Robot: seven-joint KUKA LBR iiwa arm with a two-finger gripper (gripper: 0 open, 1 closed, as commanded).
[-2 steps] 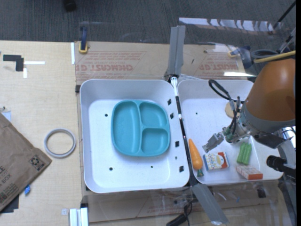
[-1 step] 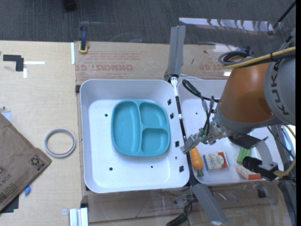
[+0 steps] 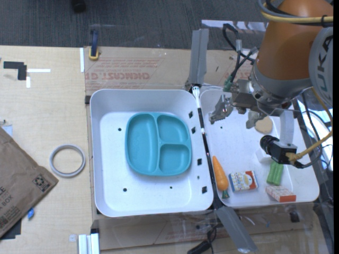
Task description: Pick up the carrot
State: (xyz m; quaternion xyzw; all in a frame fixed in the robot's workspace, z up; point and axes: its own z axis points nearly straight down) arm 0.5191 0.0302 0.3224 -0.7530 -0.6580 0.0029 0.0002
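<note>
One carrot [image 3: 220,174] lies at the near left edge of the right bin [image 3: 310,194], its green end pointing toward us. Farther back, the gripper [image 3: 234,110] hangs above the bin with nothing in it, its fingers a little apart.

A dark grey carpet floor [image 3: 132,9] runs along the top of the view, from ten to one o'clock. Below it lies the pale wooden desk [image 3: 42,115], evenly lit with no hard shadows. A sheet of brown cardboard [image 3: 137,67] with red print lies flat on the desk at twelve o'clock. At nine o'clock sits a roll of tape [image 3: 67,160], and a brown paper bag [image 3: 18,184] lies at eight o'clock, near the tape. Black and white tape marks [image 3: 21,70] sit at ten o'clock.
</note>
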